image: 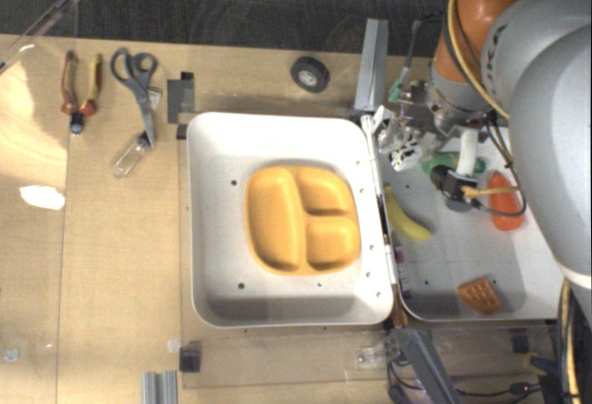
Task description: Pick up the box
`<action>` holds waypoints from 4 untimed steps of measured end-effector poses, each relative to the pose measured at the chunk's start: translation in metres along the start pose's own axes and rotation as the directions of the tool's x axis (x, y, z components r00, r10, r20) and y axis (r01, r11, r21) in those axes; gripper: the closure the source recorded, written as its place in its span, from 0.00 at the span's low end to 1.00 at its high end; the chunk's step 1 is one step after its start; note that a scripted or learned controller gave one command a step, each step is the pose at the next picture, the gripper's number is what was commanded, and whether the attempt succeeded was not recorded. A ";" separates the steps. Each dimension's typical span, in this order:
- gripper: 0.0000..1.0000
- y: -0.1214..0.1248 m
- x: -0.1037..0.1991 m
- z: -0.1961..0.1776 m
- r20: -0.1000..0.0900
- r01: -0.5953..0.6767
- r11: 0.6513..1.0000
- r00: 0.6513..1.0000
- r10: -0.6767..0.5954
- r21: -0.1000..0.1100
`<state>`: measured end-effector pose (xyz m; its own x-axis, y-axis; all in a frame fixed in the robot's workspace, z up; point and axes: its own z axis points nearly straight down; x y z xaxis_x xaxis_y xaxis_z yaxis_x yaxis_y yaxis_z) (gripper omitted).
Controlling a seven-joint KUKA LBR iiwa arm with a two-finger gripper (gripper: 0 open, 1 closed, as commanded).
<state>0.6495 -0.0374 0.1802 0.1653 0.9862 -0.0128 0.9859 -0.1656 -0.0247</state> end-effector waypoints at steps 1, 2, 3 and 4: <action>1.00 -0.087 0.044 -0.003 -0.025 -0.502 0.865 0.865 0.501 -0.016; 1.00 -0.028 0.089 -0.005 -0.020 -0.254 0.967 0.967 0.254 -0.021; 1.00 -0.093 0.118 -0.030 -0.023 -0.352 0.936 0.936 0.351 -0.020; 1.00 -0.123 0.141 -0.069 -0.021 -0.208 0.978 0.978 0.208 -0.025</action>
